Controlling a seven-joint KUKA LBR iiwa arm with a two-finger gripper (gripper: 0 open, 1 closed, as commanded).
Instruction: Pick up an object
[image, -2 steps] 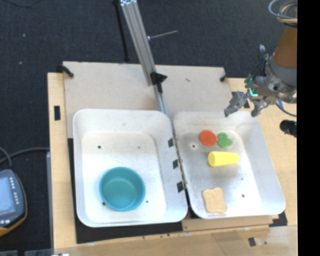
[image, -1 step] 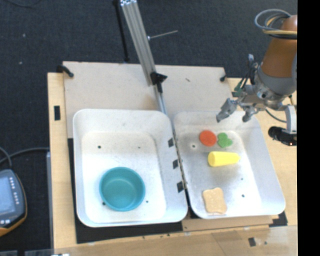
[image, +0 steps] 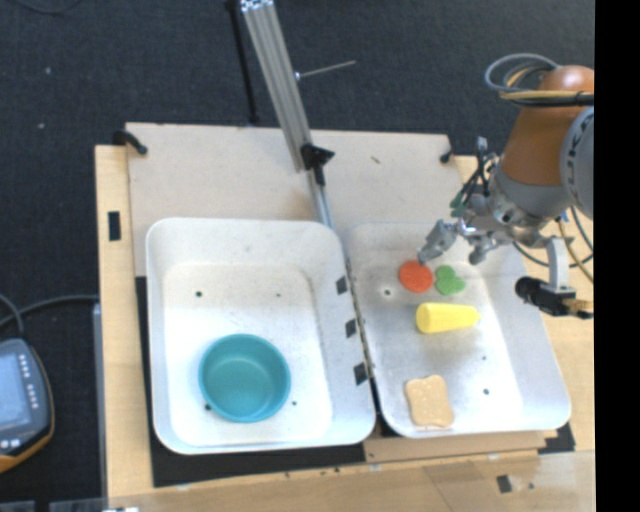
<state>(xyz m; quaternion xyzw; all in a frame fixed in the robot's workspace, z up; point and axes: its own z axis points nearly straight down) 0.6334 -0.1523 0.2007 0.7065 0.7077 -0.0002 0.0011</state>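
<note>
We see the tool (image: 457, 243) poised over the far part of the right bin (image: 520, 380), its two fingers spread apart with nothing between them. Just below the tool lie an orange-red round piece (image: 416, 277) and a small green piece (image: 450, 281), side by side and nearly touching. A little nearer to us from the tool rests a yellow piece (image: 446, 318), lying on its side. Further from the tool, by the bin's near edge, sits a tan slice of toast (image: 429, 401). Well off to the tool's left, in the left bin (image: 175, 250), stands a teal bowl (image: 244, 377). Both bins sit on the counter (image: 220, 170).
</note>
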